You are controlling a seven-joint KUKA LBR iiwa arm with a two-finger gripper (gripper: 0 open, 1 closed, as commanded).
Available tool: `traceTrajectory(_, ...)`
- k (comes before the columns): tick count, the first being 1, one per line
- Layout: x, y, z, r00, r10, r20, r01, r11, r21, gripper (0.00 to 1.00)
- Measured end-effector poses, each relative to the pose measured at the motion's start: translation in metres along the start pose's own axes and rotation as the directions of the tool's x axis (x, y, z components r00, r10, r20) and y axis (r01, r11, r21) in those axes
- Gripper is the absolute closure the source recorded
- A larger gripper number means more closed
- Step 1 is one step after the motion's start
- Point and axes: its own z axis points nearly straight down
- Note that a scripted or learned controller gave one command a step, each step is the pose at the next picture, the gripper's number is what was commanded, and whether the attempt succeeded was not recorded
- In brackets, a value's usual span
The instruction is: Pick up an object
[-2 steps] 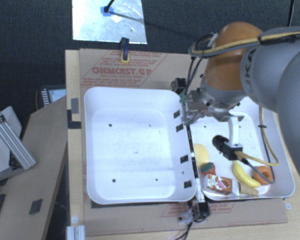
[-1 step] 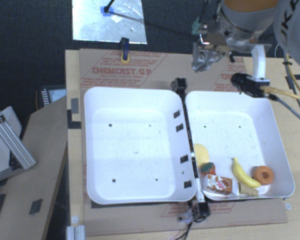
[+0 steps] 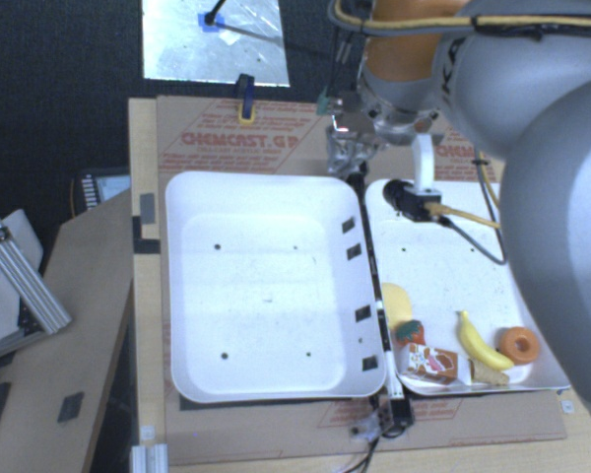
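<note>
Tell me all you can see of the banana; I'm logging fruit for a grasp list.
The banana is yellow, curved and looks like smooth plastic. It lies flat in the right bin, near its front edge, running from upper left to lower right. An orange ring-shaped piece sits close on its right, and a pale wedge lies at its lower end.

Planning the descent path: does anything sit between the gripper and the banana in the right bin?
Nothing visible does. The gripper is at the bins' far edge; bare bin floor lies between it and the banana.
</note>
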Motion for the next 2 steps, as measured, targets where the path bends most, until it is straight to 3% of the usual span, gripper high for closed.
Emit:
traceTrajectory(1,0.081,-0.031,0.04,1.0,-0.004,-0.004,0.004,1.0,-0.003,1.0)
traceTrajectory(2,0.124,0.012,0.137,1.0,0.001,-0.001,-0.001,1.0,-0.004,1.0)
